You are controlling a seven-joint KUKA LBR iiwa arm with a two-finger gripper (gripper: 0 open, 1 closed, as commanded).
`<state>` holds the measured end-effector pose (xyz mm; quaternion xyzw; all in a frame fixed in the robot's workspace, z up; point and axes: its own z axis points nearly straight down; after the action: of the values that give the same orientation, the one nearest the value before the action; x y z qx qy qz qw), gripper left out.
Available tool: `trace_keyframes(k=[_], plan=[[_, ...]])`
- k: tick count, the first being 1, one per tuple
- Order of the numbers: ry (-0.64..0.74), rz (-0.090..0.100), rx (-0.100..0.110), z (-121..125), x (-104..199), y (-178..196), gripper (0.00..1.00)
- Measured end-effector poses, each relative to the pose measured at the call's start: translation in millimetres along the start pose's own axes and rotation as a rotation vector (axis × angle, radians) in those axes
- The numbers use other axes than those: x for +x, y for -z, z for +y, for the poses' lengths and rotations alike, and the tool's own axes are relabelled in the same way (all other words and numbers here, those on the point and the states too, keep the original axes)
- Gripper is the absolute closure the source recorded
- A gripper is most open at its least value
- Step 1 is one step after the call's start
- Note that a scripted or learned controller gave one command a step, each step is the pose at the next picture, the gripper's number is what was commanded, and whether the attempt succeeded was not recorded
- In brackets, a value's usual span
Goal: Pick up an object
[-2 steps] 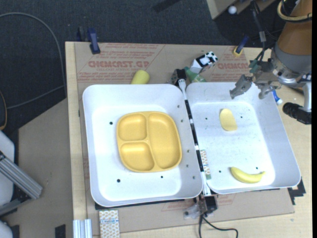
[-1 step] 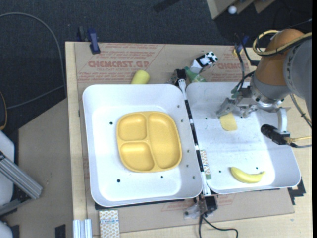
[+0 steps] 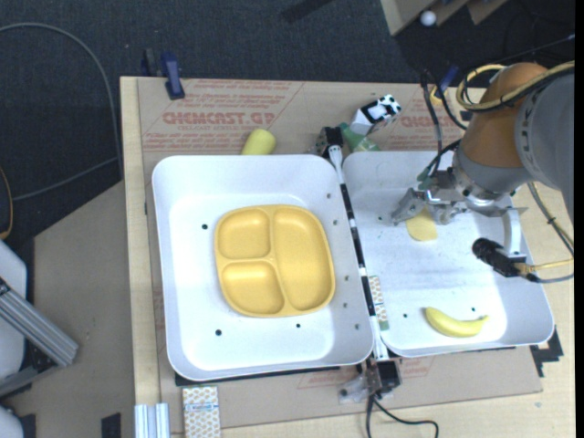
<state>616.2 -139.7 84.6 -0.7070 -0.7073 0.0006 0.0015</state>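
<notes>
A small pale yellow piece (image 3: 422,230) lies in the upper middle of the right bin (image 3: 511,322). My gripper (image 3: 423,212) hangs right over it, open, with one fingertip (image 3: 400,215) splayed to its left and the other on its right. The piece rests on the bin floor just below the tips and is not gripped. A yellow banana (image 3: 454,322) lies near the front edge of the same bin. The grey arm with its orange band (image 3: 511,99) reaches in from the upper right.
The left bin (image 3: 182,245) holds a yellow divided plate (image 3: 274,260). Behind the bins, on the cardboard, lie a yellow object (image 3: 259,141), a black-and-white item (image 3: 378,112) and a blue clamp (image 3: 171,73). A black cable connector (image 3: 495,256) sits right of the gripper.
</notes>
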Motion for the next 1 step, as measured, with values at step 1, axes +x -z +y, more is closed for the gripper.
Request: trace_keyframes(k=[1], plan=[[-0.001,-0.001,-0.002,0.5,-0.1,10.4,1.00]])
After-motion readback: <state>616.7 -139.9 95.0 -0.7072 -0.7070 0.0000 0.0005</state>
